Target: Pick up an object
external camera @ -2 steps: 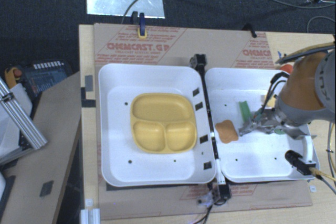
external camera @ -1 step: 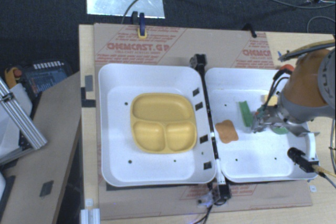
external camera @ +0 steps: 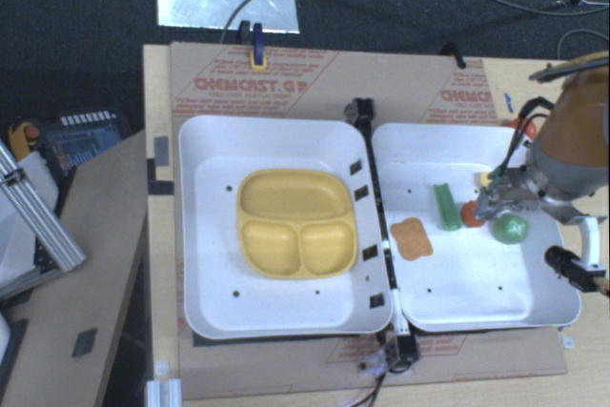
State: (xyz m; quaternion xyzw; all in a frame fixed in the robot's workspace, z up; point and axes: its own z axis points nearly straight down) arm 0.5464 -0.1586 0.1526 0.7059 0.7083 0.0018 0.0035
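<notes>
In the right bin (external camera: 457, 295) lie a green block (external camera: 445, 206), an orange-brown toast-shaped piece (external camera: 412, 238), a small red object (external camera: 472, 214) and a round green ball (external camera: 511, 229). My gripper (external camera: 493, 202) reaches in from the right and hangs low over the red object, with the green ball just to its right. The arm hides a yellow bit behind the gripper. The left bin (external camera: 205, 234) holds a yellow divided plate (external camera: 295, 222).
A black divider with clips (external camera: 374, 205) runs between the two bins. Cables lie across the dark floor behind the bench. A black part of the arm (external camera: 572, 267) overhangs the right bin's right rim.
</notes>
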